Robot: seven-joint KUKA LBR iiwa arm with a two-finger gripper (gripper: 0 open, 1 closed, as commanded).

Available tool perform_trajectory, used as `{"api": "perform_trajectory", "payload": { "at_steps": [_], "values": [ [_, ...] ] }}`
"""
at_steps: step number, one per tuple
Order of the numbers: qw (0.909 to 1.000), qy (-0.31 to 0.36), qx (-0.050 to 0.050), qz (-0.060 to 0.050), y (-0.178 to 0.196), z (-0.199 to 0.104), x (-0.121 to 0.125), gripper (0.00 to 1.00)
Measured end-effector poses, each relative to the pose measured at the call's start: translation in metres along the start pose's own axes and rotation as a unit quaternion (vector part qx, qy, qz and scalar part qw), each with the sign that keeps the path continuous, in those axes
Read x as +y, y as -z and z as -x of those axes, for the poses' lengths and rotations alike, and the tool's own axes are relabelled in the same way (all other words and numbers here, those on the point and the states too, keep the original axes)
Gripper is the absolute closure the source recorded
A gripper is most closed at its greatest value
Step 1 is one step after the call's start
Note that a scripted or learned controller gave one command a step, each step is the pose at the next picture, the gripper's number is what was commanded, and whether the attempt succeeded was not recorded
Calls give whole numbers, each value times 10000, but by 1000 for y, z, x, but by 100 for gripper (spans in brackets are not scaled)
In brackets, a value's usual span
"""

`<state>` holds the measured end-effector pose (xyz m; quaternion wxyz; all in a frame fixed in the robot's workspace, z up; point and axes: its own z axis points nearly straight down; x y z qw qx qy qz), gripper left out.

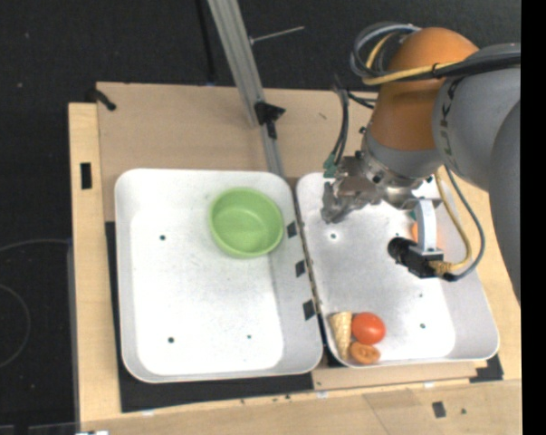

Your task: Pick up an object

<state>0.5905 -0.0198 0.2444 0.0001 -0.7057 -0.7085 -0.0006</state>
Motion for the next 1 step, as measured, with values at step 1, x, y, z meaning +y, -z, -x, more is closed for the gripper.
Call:
{"api": "perform_trajectory", "payload": {
  "at_steps": [1],
  "values": [
    [10000,23,2,7,-1,-58,21,100]
  ]
}}
